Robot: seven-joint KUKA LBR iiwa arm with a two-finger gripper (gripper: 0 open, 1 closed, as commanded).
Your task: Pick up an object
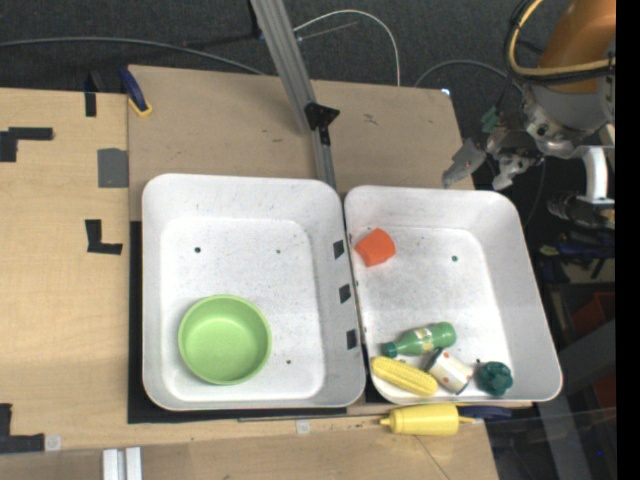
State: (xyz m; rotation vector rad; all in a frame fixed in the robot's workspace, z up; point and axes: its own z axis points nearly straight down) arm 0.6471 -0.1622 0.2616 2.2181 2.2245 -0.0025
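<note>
My gripper (487, 164) hangs just beyond the far right corner of the right bin (520, 233), with nothing between its two spread fingers. In the right bin an orange block (375, 247) lies near the far left. A green bottle (420, 341), a yellow corn cob (404, 376), a small white cylinder (451, 372) and a dark green lump (493, 376) cluster at the near edge. A green bowl (225, 338) sits at the near left of the left bin (160, 218).
A yellow bottle (424, 420) lies on the bench just in front of the right bin. A grey metal pole (290, 58) slants down to the divide between the bins. Cables loop over the dark floor behind the bench.
</note>
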